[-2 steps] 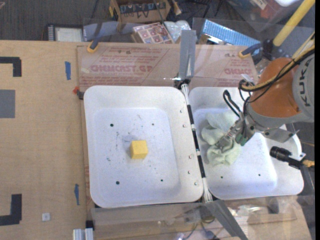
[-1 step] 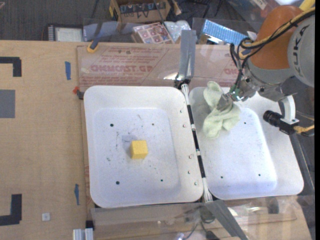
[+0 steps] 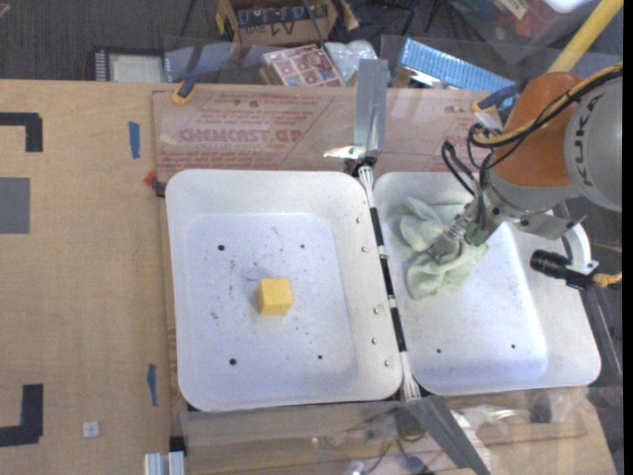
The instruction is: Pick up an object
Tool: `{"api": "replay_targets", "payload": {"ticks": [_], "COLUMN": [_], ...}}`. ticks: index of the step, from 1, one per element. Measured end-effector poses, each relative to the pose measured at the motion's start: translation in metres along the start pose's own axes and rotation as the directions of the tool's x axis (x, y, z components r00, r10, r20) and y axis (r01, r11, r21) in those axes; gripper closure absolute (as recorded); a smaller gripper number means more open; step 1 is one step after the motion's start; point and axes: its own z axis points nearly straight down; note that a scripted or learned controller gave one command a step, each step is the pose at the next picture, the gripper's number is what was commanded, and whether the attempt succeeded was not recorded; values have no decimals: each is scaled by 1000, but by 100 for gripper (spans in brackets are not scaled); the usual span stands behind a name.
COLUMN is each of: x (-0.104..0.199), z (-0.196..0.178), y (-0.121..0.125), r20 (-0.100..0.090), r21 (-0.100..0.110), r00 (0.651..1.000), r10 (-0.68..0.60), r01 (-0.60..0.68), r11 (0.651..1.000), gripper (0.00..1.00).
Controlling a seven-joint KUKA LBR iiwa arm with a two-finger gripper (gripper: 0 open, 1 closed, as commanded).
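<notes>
We find the gripper (image 3: 457, 237) low in the right bin (image 3: 514, 349), set down onto a crumpled pale green cloth (image 3: 427, 255) that lies toward the bin's far left part, close to the divider between the bins. The gripper touches the cloth's upper right edge — whether its claw is wide or closed on the fabric we cannot tell, as the wrist hides it. The cloth rests on the bin floor; no lift is evident. In the left bin (image 3: 198, 206) a small yellow block (image 3: 276, 296) sits untouched near the middle. Our judgement: approach made, grasp unconfirmed, lifting remains to be done.
</notes>
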Motion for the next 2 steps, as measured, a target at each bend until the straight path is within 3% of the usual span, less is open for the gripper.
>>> {"api": "replay_targets", "payload": {"ticks": [1, 2], "x": [26, 23], "z": [-88, -87], "y": [75, 84], "r20": [-1, 0], "r21": [3, 4], "r00": [978, 897], "r10": [207, 442], "r01": [-207, -442], "r11": [978, 897], "gripper": [100, 100]}}
